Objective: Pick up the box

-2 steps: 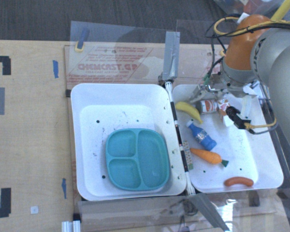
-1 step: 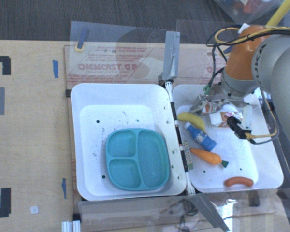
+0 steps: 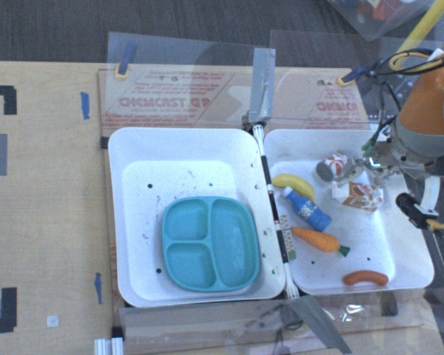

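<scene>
The box [image 3: 361, 196] is a small white carton with red and orange print, lying tilted in the right bin [image 3: 407, 268] near its right side. My gripper [image 3: 376, 166] hangs at the right bin's upper right, just above and slightly right of the box, close to its top edge. Whether it touches the box is unclear from this angle. The grey arm with its orange band [image 3: 429, 102] rises behind it at the right edge.
The right bin also holds a crumpled grey and red can [image 3: 333, 166], a yellow banana [image 3: 294, 186], a blue bottle [image 3: 307, 210], an orange carrot [image 3: 318, 239] and a sausage [image 3: 365, 278]. A teal divided plate [image 3: 209, 244] lies in the left bin [image 3: 133, 168].
</scene>
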